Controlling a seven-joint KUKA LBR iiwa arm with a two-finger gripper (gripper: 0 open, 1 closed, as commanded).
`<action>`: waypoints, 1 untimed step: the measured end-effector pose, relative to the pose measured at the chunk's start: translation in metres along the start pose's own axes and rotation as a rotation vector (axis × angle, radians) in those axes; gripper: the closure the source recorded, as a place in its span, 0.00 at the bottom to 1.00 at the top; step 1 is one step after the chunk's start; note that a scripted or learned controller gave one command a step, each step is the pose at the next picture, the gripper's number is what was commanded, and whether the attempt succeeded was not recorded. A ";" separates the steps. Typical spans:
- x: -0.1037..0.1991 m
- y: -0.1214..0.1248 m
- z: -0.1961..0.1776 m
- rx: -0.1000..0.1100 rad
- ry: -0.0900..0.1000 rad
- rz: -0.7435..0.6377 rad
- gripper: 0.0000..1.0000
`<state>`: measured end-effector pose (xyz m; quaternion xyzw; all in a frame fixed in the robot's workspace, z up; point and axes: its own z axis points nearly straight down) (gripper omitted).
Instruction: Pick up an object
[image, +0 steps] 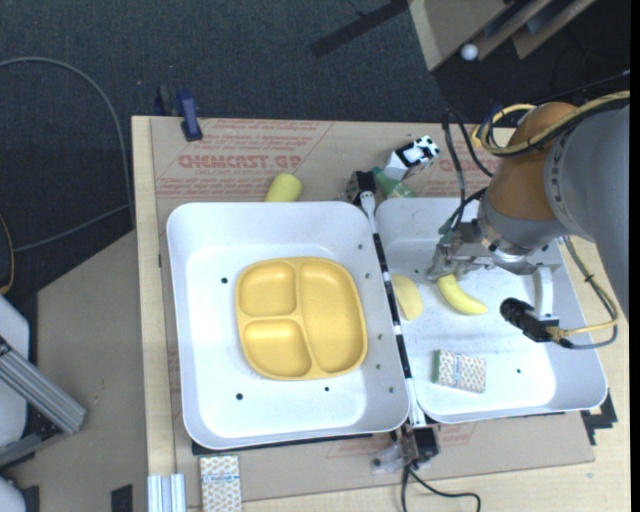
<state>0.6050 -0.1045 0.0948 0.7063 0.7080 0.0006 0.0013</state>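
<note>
In the right bin (560, 375) lie three things: a small yellow banana (462, 297), a pale yellow slice (405, 297) close to the bin's left wall, and a flat patterned packet (460, 371) nearer the front. My gripper (447, 264) hangs low over the bin's middle, just above and behind the banana's upper end. The grey arm with its orange band (525, 175) comes in from the right and hides the bin's far right part.
The left bin (200, 380) holds a yellow divided plate (300, 318). Behind the bins, a yellow object (284, 187), a black-and-white item (415, 155) and a blue clamp (188, 115) lie on the bench. Cables run along the right bin's right side.
</note>
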 end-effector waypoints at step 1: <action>0.056 0.017 -0.117 0.001 0.001 0.001 1.00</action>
